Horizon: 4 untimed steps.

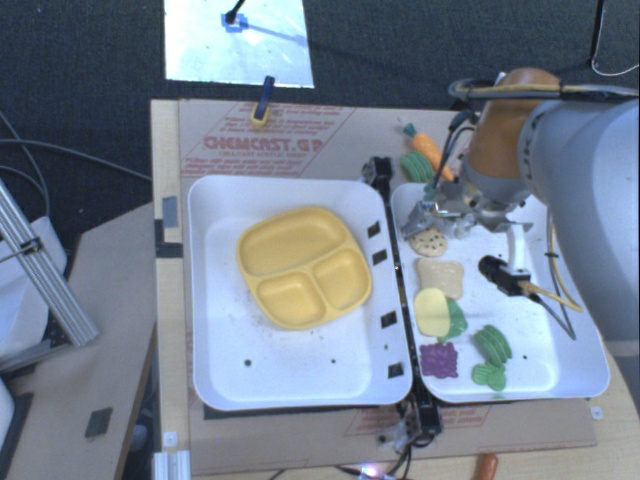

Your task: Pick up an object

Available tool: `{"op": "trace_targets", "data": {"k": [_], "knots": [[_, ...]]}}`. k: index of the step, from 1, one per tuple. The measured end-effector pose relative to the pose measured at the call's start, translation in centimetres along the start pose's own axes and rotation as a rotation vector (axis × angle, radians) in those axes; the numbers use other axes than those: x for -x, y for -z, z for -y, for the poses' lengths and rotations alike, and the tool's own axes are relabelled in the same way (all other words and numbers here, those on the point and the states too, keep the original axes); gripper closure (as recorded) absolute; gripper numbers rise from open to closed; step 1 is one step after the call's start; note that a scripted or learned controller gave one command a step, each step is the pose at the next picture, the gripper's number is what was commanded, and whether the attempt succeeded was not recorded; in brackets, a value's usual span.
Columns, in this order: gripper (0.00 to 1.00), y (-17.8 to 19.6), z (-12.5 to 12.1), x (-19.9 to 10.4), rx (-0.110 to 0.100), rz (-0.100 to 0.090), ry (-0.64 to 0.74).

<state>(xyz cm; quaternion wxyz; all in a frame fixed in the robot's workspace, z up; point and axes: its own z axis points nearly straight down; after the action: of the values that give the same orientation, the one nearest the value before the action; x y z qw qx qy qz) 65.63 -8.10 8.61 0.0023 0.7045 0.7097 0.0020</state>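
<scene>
Reaching in from the right, arm [575, 158] hangs over the back of the right bin [548, 356], its bulk cut off by the frame edge and hiding that bin's back-right corner. Hand [437, 215] sits low at the back-left, close to the wall shared with the left bin [300, 365]. Cannot tell whether it is released or clenched, since the tip reads as grey metal against white. Cookie [429, 241] lies just in front of the hand; contact not clear. Behind the cookie, down the bin's left side: pale slab [441, 274], then yellow piece [431, 312] overlapping a green leaf [457, 319], then purple grapes [438, 360] near the front wall. This row is tight to the dividing wall, with little room on that side. Green pods [492, 345] lie front-middle, apart from the grapes. Bare floor runs from the pods to the right rim. Carrot [427, 146] and a green piece [415, 166] lie at the back rim, partly behind cables; in or out of the bin, cannot tell. In the left bin a yellow divided plate [303, 266] sits mid-floor, with open white all round, widest at the front. Cardboard sheet [262, 144] underlies both bins on the worktop [110, 288]. Orange thing [487, 465] at the bottom edge is cut off and cannot be made out.
</scene>
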Motion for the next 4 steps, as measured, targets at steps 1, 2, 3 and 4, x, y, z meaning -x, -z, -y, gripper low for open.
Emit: {"op": "trace_targets", "data": {"k": [1, 2, 3, 4], "knots": [[0.00, -0.1, 7.5, 5.4, -0.010, 0.000, -0.012], [0.00, -0.1, 5.8, 7.1, -0.002, 0.001, -0.007], [0.00, 0.0, 0.1, 8.5, 0.003, 0.002, -0.001], [0.00, -0.1, 6.8, 12.2, -0.008, 0.000, -0.011]]}}
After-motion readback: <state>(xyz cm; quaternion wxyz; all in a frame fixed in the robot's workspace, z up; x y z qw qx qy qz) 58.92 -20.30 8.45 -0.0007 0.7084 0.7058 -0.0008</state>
